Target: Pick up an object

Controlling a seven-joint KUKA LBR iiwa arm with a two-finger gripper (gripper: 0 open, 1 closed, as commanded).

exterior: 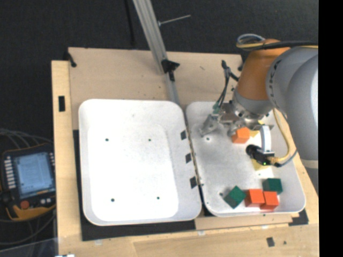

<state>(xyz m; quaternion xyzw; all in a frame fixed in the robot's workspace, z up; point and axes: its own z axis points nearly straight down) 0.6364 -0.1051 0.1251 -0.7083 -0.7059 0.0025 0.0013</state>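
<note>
- Blocks are the candidates for the pick: an orange block (pixel 240 135) lies just beside the gripper (pixel 231 118), toward the lower right of it, in the upper part of the right bin (pixel 214 159).
- Nothing shows as lifted, so I judge the pick not yet done; closing on a block and raising it are left.
- Gripper sits low over the right bin's upper middle, under the arm's orange band (pixel 256 76). I cannot tell whether its fingers are apart or together, since the wrist and cabling hide them from above. No block shows between them, so I would not call anything held.
- Whether the gripper touches the orange block or only stands beside it I cannot tell; the two look very close.
- A black fitting with a yellow cable (pixel 261 155) hangs off the wrist, right of centre in the bin.
- Further out, along the bin's lower edge, four more blocks sit in a loose cluster: a green block (pixel 233 196) at the left, tilted, two orange-red blocks (pixel 262 198) touching side by side, and a darker green block (pixel 273 185) just above them. All are well apart from the gripper.
- Left bin (pixel 134 159) holds no blocks that I can see.
- A metal pole (pixel 153 33) slants down from the top of the frame toward the gap between the bins.
- A pendant (pixel 29 175) rests at the left edge, off the table (pixel 107 68).
</note>
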